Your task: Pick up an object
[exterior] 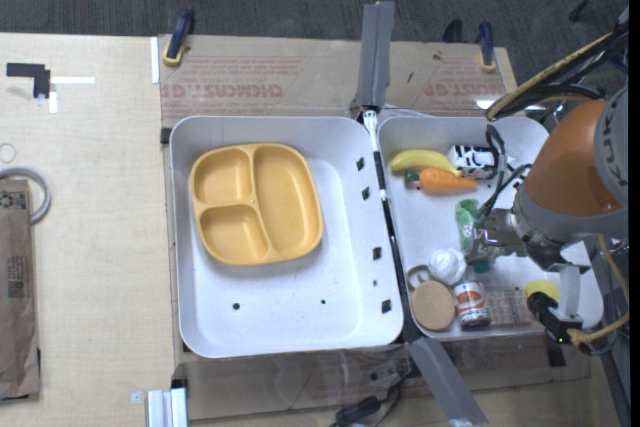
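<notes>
The left bin [190, 315] holds a yellow divided plate [257, 203]. The right bin [440, 129] holds a banana [418, 159], a carrot [445, 180], a green bottle [468, 220], a small can [471, 304] and a brown disc [433, 305]. The gripper [484, 250] sits low over the green bottle; whether its jaws are parted or hold anything, I cannot tell.

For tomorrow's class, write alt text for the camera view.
A grey arm with an orange band reaches into the right bin over a banana, carrot, small can and round lid. The left bin holds a yellow divided plate.
</notes>
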Robot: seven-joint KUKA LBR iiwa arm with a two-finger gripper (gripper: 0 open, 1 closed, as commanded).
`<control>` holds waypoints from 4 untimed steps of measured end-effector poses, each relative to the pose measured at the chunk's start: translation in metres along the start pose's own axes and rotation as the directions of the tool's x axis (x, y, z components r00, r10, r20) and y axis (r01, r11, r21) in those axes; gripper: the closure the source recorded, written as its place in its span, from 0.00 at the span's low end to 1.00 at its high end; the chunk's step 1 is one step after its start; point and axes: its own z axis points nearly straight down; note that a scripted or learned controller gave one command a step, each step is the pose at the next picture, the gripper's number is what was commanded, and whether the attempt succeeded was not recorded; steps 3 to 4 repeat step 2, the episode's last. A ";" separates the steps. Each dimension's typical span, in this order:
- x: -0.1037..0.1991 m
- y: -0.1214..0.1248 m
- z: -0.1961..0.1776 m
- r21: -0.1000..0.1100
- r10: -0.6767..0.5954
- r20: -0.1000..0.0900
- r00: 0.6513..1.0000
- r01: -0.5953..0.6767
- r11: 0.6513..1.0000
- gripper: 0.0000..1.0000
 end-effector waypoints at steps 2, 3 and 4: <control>0.027 0.034 -0.163 0.000 -0.141 0.002 0.990 0.141 0.990 1.00; 0.027 0.034 -0.163 0.000 -0.141 0.002 0.990 0.141 0.990 1.00; 0.027 0.034 -0.163 0.000 -0.141 0.002 0.990 0.141 0.990 1.00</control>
